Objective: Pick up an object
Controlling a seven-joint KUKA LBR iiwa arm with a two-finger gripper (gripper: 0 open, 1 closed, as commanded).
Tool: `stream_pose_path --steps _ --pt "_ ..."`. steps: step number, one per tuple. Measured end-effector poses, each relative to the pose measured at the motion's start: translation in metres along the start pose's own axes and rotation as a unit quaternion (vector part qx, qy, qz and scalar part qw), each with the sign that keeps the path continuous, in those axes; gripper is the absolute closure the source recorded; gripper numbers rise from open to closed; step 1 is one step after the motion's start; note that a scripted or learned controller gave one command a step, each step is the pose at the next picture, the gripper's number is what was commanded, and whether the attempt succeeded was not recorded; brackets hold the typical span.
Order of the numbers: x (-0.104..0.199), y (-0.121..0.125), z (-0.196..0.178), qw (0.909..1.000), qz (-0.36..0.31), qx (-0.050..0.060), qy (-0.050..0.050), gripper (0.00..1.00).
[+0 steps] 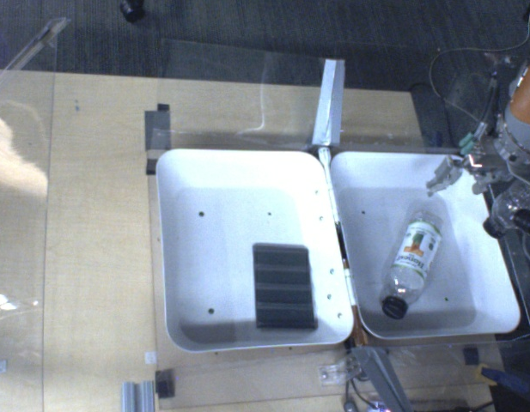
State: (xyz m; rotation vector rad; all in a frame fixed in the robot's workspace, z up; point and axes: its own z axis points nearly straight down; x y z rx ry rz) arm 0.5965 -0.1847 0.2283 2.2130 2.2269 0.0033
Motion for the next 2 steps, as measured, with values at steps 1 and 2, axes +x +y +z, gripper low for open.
stream_pose_path --steps 1,2 --pt "-0.019 -0.022 0.119 0.994 -0.11 0.001 0.001 0.0" --pt "-0.018 -0.046 0.138 0.9825 -0.186 -0.007 -0.002 0.0"
